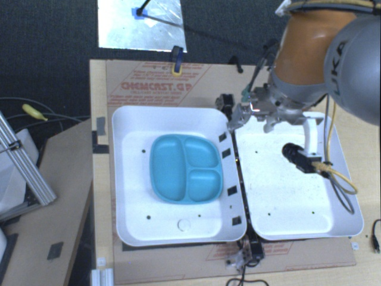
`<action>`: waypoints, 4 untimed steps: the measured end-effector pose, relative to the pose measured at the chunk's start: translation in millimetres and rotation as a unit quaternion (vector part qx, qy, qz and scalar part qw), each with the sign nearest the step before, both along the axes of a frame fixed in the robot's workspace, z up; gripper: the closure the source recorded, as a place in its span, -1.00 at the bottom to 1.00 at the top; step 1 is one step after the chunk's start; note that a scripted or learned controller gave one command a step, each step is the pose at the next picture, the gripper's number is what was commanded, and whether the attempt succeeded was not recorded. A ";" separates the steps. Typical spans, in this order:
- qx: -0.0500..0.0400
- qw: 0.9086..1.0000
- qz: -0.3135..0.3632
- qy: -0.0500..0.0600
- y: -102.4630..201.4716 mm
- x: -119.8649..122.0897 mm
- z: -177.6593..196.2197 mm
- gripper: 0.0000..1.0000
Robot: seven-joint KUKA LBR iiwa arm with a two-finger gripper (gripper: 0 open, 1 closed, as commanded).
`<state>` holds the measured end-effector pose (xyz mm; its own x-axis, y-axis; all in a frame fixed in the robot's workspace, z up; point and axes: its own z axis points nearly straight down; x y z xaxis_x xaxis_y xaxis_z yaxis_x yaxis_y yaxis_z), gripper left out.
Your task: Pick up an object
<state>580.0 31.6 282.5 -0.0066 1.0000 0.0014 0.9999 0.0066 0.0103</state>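
A blue divided plate [184, 168] lies flat in the middle of the left bin [128, 159]. The grey arm with its orange band [303, 40] hangs over the back of the right bin [280, 213]. The gripper [241, 115] sits low by the back left corner of that bin, close to the wall between the bins. It is to the right of and behind the plate, apart from it. The wrist hides much of the gripper from above.
A black cylinder with a yellow cable [300, 157] hangs from the wrist over the right bin. Black clips [229, 154] line the divider between the bins. A faint round mark [183, 224] sits near the left bin's front. A foil sheet [140, 16] lies beyond the bench.
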 end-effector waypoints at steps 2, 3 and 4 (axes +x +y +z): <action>0.000 1.000 0.000 -0.005 11.0 7.3 78.5 -1.00; -0.002 1.000 -0.004 0.007 -24.5 28.6 -18.2 -1.00; -0.001 1.000 -0.004 0.007 -44.9 32.8 -102.5 -1.00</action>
<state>612.8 -13.4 180.0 0.0006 1.0000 -0.0005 1.0000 -0.0006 -0.0035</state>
